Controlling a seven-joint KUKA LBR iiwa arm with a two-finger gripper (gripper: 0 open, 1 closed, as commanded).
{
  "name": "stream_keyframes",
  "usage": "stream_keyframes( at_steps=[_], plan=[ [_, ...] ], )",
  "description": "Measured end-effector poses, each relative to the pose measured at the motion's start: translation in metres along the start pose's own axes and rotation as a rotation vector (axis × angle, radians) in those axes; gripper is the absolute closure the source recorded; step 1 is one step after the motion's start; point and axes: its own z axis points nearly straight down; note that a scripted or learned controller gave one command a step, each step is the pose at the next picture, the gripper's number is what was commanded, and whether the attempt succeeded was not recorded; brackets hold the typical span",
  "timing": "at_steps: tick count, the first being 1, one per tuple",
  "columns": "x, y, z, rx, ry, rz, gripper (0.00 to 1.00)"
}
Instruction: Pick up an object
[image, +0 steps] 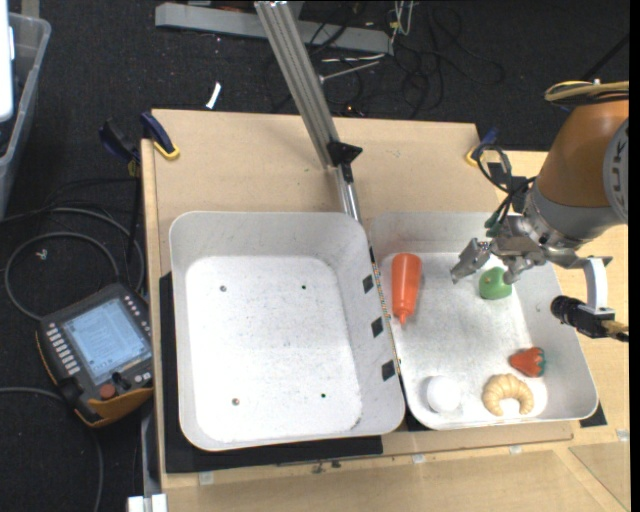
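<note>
Here claw (487, 262) spread open above right bin (560, 405), fingertips just over green object (494, 286), gripping nothing.

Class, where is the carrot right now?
The carrot lies in the right bin, near its left wall, left of the green toy.

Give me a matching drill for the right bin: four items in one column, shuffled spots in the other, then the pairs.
Items:
1. carrot
2. green toy
3. croissant
4. white ball

Spots:
A. near edge of the bin, left of the croissant
B. under the end effector
C. by the bin's left wall, lying lengthwise
D. near right corner, below the red toy

Pairs: 1-C, 2-B, 3-D, 4-A
</note>
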Motion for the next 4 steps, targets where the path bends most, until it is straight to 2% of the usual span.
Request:
stream_keyframes(
  at_steps=[2, 3, 4],
  plan=[
    [-0.003, -0.008, 0.090, -0.004, -0.001, 0.000, 0.00],
    [-0.004, -0.007, 0.077, -0.008, -0.002, 0.001, 1.00],
    [-0.013, -0.002, 0.028, -0.012, -0.003, 0.001, 1.00]
  ],
)
